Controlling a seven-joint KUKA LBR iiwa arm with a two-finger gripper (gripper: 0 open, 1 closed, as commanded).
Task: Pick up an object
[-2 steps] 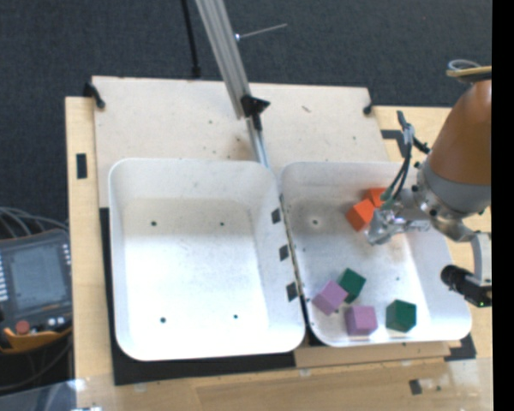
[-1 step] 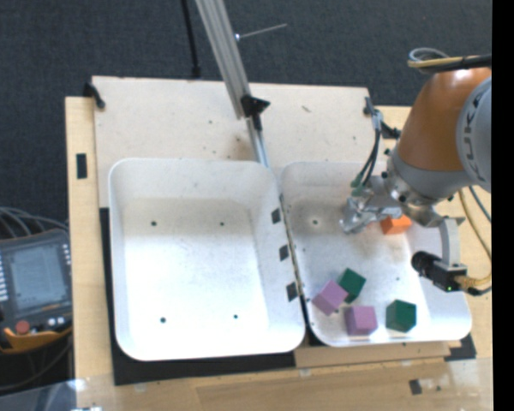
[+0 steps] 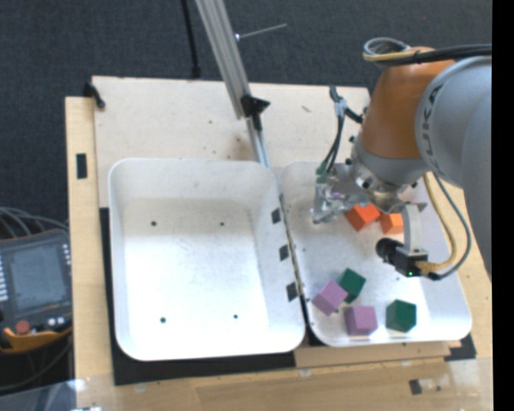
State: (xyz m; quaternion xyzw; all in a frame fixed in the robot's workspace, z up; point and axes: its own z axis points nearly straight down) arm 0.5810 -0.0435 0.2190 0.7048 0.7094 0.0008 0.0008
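Hovering low in the right bin (image 3: pixel 450 319), the hand (image 3: pixel 330 204), whose state cannot be told, sits just left of the orange blocks (image 3: pixel 361 217) and risks nudging them away unclamped.

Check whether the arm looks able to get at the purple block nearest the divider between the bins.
Probably yes: that purple block lies uncovered in the right bin, touching only a green block, and the pincer hangs above it.

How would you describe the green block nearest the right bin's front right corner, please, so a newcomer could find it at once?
Start at the right bin, the one under the arm. Along its near edge lie four blocks; take the rightmost green block. A purple block sits just left of it, and the other green block lies further back.
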